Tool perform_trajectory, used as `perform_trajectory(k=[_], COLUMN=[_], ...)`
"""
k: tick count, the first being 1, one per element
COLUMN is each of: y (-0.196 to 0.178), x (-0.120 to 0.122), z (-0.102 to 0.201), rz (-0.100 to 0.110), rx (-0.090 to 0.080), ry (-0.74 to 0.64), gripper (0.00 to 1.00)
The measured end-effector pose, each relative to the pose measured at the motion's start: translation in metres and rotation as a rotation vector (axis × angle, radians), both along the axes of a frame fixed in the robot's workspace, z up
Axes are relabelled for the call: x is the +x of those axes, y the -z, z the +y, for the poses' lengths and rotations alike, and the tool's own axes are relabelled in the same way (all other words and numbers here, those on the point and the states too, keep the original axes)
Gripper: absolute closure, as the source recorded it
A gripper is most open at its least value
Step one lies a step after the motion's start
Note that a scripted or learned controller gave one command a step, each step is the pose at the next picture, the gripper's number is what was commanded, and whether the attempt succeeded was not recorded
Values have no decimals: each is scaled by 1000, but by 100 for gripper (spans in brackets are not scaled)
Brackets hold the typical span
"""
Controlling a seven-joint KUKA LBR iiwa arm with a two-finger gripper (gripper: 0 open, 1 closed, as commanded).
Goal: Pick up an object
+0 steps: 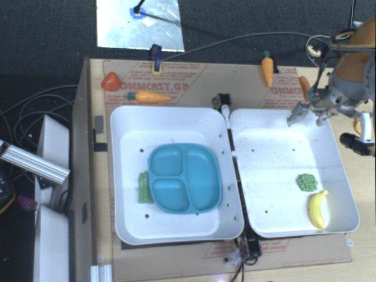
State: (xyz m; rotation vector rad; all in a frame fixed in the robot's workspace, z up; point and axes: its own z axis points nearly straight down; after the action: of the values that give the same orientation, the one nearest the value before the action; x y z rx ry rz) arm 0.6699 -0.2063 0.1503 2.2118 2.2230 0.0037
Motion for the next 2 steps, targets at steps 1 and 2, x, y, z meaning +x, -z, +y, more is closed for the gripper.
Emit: perform_trajectory(k=[1, 2], y=[-46, -7], x=[-115, -129], z=[-1, 0], rz=[3, 6], rx=[0, 2], ry=[3, 4], gripper=[0, 0])
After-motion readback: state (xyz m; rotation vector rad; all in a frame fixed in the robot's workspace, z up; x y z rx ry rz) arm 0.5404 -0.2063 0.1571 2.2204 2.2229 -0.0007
